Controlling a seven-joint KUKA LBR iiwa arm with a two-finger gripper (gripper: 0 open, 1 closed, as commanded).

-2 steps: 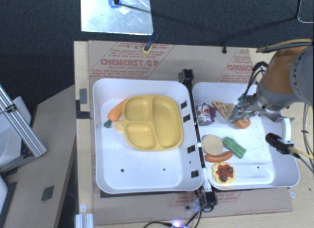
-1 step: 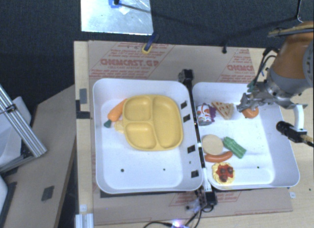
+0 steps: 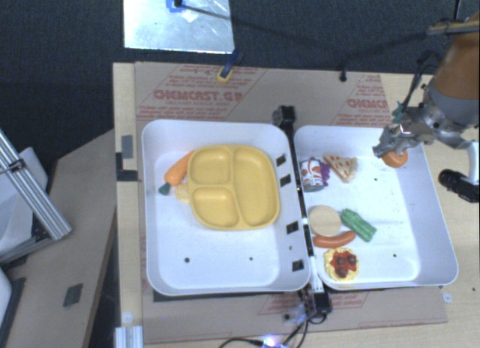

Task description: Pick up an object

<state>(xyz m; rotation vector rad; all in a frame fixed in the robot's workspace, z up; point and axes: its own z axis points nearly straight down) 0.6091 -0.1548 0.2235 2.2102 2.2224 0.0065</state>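
My gripper (image 3: 393,146) hangs over the far right corner of the right bin (image 3: 420,211), right above a small orange round object (image 3: 395,159) that pokes out below it. In the same bin lie a pizza slice (image 3: 342,166), a purple and white packet (image 3: 313,174), a tan bun (image 3: 325,220), a green pickle (image 3: 358,225), a hot dog sausage (image 3: 334,240) and a pasta plate toy (image 3: 342,264). Whether the orange object is between the fingers is unclear.
The left bin (image 3: 217,271) holds a yellow divided plate (image 3: 229,187) and a carrot (image 3: 177,169) at its left side. A black divider (image 3: 295,189) runs between the bins. The arm's orange band (image 3: 457,76) stands at the right edge.
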